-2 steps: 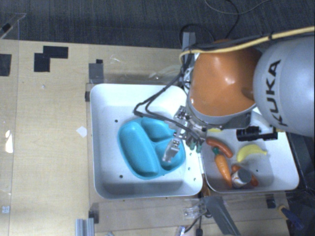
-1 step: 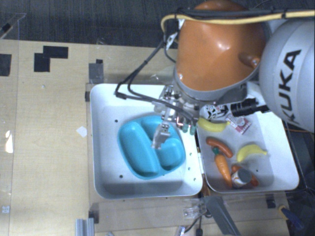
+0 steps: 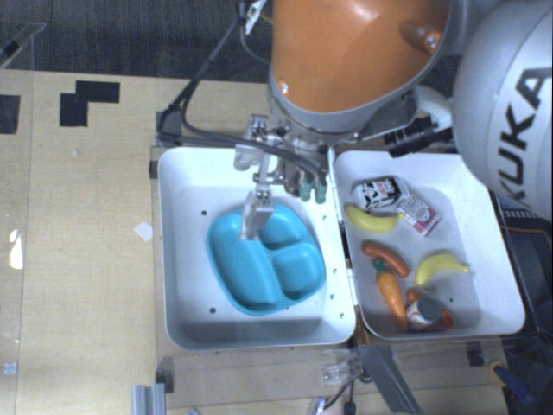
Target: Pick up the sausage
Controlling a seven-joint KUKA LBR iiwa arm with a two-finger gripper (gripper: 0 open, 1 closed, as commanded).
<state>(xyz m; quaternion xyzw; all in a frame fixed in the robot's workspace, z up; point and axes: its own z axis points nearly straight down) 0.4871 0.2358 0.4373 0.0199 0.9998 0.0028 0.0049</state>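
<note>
**One sausage waiting, end effector in the wrong bin**

You are watching the end effector (image 3: 257, 219) hanging over the blue tray (image 3: 263, 262), grasping nothing. The sausage (image 3: 384, 257) is lying in the right bin (image 3: 505, 271), touching the carrot (image 3: 391, 296), between two bananas; crowding is risking a wrong grab.

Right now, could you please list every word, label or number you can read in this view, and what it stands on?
"KUKA" on the grey arm, cut off at the picture's edge.
The black-and-white carton in the right bin: print too blurred to read.
The small red-and-white packet beside it: print too small to read.
</note>
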